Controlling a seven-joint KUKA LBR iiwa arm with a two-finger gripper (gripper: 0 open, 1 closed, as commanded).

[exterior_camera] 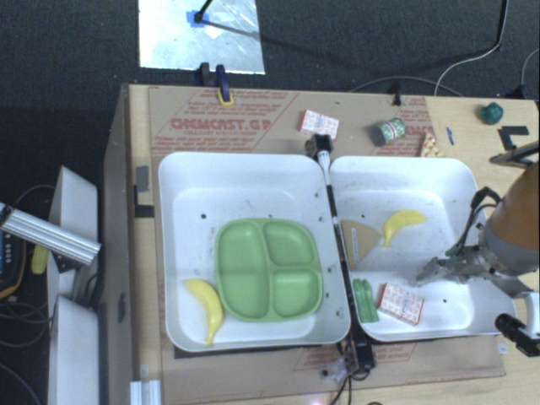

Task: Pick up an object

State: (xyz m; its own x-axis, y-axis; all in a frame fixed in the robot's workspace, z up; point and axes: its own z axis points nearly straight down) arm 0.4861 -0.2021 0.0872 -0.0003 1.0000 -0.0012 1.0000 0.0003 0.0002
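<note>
Arm's jaws [432,270] hang low in the right bin [456,175], spread with nothing between them (lined up for the red-and-white card [400,303], I'd guess).

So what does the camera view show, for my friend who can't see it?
The robot's gripper hovers in the right bin, near a yellow banana, a red-and-white card and a green block. The left bin holds a green divided plate and another banana.

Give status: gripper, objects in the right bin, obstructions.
Gripper low in right bin, nothing between its fingers. Nearest: patterned card; yellow banana farther back. Nothing blocking the card.
</note>
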